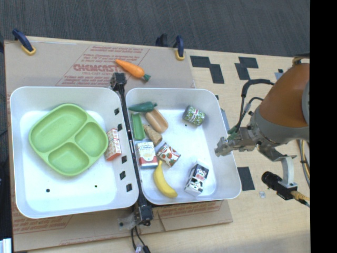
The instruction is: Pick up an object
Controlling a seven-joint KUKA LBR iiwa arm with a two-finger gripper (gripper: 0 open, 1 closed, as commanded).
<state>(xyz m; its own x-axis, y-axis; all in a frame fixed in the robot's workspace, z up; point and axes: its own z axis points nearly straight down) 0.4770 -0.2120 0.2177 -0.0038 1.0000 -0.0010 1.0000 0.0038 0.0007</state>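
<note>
The gripper [225,145] hangs over the right bin's [210,96] right rim, its opening impossible to judge from here, holding nothing; it looks like the approach, so next it should drop onto the nearby milk carton [196,179]

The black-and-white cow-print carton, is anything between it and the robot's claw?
Only the bin's own edge. The gripper sits at the right rim of the right white bin, and the black-and-white cow-print carton lies just inside, lower left of it. The bin floor between them is bare; the yellow banana lies farther left.
</note>
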